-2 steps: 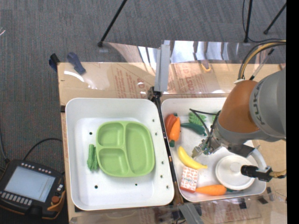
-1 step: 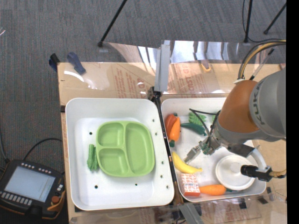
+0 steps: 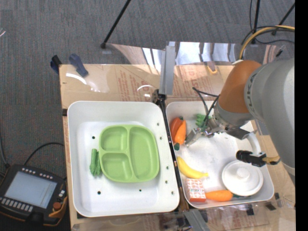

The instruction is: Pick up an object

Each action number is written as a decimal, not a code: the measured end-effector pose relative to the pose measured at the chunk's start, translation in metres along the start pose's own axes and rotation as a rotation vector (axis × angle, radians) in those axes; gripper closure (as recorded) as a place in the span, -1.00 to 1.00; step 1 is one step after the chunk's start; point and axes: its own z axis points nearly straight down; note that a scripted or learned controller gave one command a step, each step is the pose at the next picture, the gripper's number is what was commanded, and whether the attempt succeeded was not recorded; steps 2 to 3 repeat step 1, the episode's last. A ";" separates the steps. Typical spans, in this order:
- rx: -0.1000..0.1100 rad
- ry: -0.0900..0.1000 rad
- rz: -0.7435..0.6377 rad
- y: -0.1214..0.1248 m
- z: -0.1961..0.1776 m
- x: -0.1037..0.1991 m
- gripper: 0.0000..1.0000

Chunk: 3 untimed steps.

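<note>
Beside the carrot (image 3: 178, 131): claw (image 3: 196, 134), low in the right bin (image 3: 267, 186)
Claw state: cannot tell
Banana (image 3: 190, 169): below the carrot
Green plate (image 3: 129, 153): left of the carrot, in the other bin

1. Two bins sit side by side on the worktop (image 3: 110, 78).
2. The left bin (image 3: 77, 129) holds a divided plate (image 3: 129, 153), with a bean pod (image 3: 95, 162) just left of it.
3. The right bin (image 3: 267, 184) holds a pepper (image 3: 178, 129) at the back left, a banana (image 3: 188, 169) in front of it, a carton (image 3: 196, 192) and carrot (image 3: 219, 195) at the front, and a lidded bowl (image 3: 242, 177) at the right.
</note>
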 end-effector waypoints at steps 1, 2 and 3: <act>0.002 -0.001 -0.009 0.001 -0.010 0.002 1.00; 0.002 -0.001 -0.009 0.001 -0.010 0.002 1.00; 0.002 -0.001 -0.009 0.001 -0.010 0.002 1.00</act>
